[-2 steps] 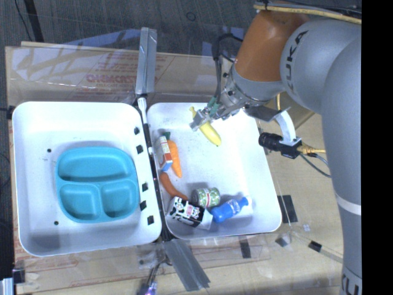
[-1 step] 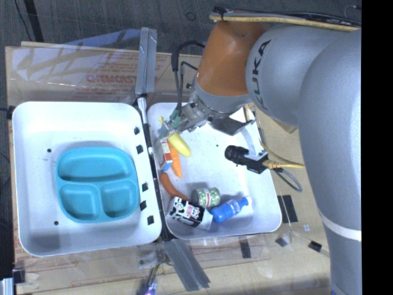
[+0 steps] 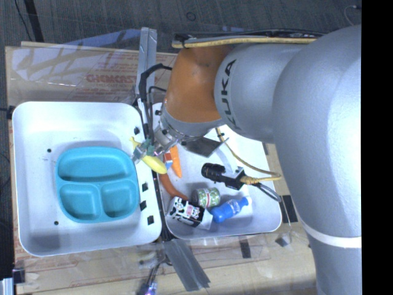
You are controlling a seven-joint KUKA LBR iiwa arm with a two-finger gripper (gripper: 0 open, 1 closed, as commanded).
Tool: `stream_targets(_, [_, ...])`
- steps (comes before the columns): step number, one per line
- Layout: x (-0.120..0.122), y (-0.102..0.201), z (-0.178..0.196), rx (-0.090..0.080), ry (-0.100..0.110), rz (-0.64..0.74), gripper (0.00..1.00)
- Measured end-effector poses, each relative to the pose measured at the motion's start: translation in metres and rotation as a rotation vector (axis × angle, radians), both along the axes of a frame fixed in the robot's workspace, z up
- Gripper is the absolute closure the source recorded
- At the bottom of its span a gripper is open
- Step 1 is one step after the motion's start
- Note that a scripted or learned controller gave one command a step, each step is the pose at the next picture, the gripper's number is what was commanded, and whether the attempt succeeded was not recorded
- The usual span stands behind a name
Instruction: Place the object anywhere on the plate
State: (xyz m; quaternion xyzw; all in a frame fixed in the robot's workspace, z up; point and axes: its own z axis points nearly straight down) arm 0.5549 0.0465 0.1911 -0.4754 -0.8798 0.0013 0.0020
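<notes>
A grey KUKA arm (image 3: 288,85) with an orange band (image 3: 190,88) above the wrist reaches in from the right over a bench bearing two shallow white bins, its gripper (image 3: 147,149) low over the ridge where the bins meet. A yellow banana (image 3: 157,164) lies slantwise at the gripper's tip, at the left edge of the right bin (image 3: 265,219) and just beside the rim of the left bin (image 3: 37,128) – near the plate but not on it. Whether the claw is spread or pinching the banana cannot be told, as the wrist hides that spot. The plate (image 3: 97,184), a blue tray with three compartments, sits in the middle of the left bin. In the right bin an orange carrot (image 3: 175,162) lies just beside the banana, on its right. Farther toward the bin's near edge – well apart from the plate – a black-and-white carton (image 3: 186,212), a green can (image 3: 209,196) and a small blue bottle (image 3: 231,209) on its side are clustered close together.
</notes>
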Motion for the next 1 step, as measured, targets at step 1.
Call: stream_targets(1, [0.0001,-0.0005,0.0001,0.000,0.000,-0.001,0.00])
